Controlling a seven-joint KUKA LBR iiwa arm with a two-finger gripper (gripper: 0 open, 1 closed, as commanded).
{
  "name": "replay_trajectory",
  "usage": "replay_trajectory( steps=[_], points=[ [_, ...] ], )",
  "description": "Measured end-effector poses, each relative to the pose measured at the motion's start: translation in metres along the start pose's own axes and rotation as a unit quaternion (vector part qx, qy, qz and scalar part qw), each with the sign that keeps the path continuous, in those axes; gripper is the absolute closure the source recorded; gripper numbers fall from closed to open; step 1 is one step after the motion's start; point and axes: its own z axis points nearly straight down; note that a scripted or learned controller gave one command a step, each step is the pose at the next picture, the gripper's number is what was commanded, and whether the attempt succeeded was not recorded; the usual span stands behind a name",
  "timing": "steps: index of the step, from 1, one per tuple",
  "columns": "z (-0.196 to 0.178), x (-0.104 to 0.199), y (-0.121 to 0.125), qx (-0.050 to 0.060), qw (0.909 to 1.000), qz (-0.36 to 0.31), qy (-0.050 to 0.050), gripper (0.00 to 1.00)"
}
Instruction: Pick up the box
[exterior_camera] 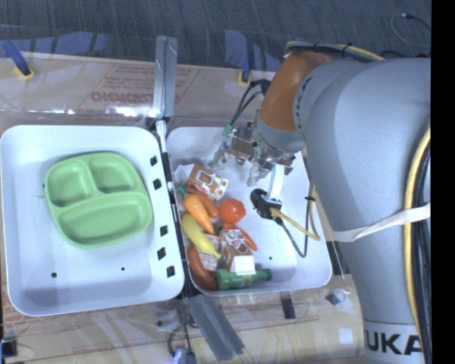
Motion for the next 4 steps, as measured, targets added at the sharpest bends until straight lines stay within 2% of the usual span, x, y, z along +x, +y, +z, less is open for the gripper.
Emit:
replay_trajectory(
  steps=[1, 2, 3, 4],
  points=[
    [0.009, 0.038, -0.015, -0.003, 0.9938, 0.111, 0.0, 0.0],
    [0.009, 0.043, 0.001, -0.004, 0.9861, 0.166, 0.001, 0.0],
    [0.009, 0.044, 0.004, -0.002, 0.9263, 0.377, 0.001, 0.0],
    [-0.019, 0.031, 0.003, -0.002, 0.8869, 0.462, 0.002, 0.0]
  ],
)
